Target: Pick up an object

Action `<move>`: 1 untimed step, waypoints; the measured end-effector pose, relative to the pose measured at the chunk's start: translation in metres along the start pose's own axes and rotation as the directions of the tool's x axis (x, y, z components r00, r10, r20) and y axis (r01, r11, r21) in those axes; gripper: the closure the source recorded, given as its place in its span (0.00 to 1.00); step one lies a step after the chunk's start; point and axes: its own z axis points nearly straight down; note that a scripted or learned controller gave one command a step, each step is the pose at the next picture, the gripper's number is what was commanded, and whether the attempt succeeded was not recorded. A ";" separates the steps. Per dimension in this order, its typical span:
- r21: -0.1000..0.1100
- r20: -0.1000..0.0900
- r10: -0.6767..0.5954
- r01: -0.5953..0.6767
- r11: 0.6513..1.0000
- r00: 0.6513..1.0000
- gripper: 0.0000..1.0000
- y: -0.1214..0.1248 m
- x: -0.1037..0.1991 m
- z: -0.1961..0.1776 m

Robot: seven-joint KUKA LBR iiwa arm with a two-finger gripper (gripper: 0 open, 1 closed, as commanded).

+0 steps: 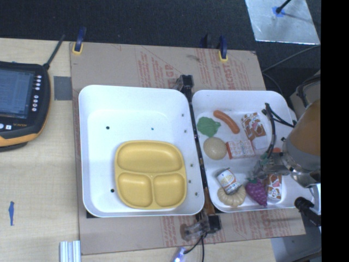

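1. Currently the objects to be picked lie in the right bin (283,100): a sausage (226,121), a green leaf-shaped toy (208,126), a pale round ball (215,148), a small can (229,181), a bunch of purple grapes (257,192), a tan pastry-like piece (231,198), and three printed packets, one near the far wall (253,125), one at mid-bin (240,148) and one at the near right corner (274,188).
2. Both white bins rest side by side on a brown cardboard sheet (163,64), which lies on a light wooden bench (38,201). Blue-and-yellow clamps (79,40) hold the sheet's far edge. Dark floor lies beyond the bench.
3. The arm (305,141) enters from the right and hangs over the right edge of the right bin, its orange band uppermost.
4. The gripper (267,165) sits low among the objects, just beside the grapes and the corner packet. Cables and the wrist obscure it, so its state cannot be determined, and no object can be confirmed between its parts.
5. The left bin (98,100) contains a yellow divided tray (150,174) toward its near side.
6. A handheld control pendant (22,102) lies on the bench to the far left, well apart from the bins.
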 end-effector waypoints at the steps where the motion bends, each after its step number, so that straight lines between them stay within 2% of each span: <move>1: -0.004 -0.001 0.005 -0.005 1.000 1.000 1.00 0.033 0.040 -0.072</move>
